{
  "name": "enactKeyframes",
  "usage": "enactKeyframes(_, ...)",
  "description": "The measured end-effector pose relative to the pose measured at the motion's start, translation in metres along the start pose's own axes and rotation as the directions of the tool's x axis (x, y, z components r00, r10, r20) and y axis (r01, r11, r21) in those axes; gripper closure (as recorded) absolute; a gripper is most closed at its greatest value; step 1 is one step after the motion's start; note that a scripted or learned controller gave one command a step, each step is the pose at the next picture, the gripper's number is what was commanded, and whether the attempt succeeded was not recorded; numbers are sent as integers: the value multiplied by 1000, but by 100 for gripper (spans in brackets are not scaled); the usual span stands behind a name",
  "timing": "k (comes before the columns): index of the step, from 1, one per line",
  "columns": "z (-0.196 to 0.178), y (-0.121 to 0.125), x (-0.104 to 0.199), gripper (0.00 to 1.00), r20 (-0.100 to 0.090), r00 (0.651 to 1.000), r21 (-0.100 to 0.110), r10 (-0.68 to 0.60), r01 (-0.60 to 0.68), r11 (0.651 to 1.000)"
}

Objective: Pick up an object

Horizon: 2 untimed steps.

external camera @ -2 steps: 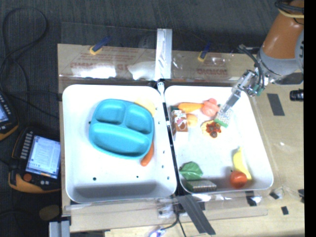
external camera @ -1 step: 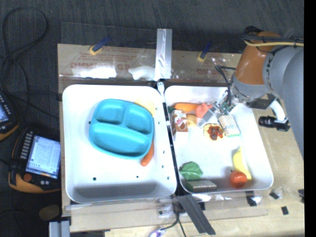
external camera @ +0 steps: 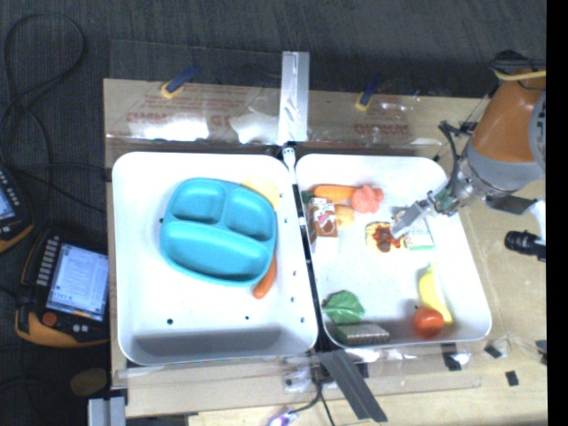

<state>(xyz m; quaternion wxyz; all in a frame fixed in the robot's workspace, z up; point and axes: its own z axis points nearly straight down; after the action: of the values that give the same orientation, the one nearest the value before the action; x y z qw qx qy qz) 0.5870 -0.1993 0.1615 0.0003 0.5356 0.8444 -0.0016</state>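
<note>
Since the gripper point(external camera: 397, 224), fingers' state hidden from me, hangs low in the right bin point(external camera: 461, 264) just beside a small orange-red toy point(external camera: 382, 236) near a white card point(external camera: 417, 236), I judge that toy light, stiff, best pinched across its middle

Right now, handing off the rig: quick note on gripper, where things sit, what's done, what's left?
Gripper: low over the right bin, at a small red-and-orange item; can't tell whether it has anything.
Right bin also has: carrot, pink item, banana, tomato, green leafy item, grey block.
Left bin: blue divided tray, with an orange item poking out beside it.
Done: arm is at the objects.
Left: no pick visible; grasp and lift.
</note>
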Motion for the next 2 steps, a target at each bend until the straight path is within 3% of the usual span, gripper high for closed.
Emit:
enactKeyframes(1,56,21,-18,0,15,1000,-19,-17,17,1000)
enactKeyframes(2,45,26,-14,100,10,1000,-24,-22,23,999)
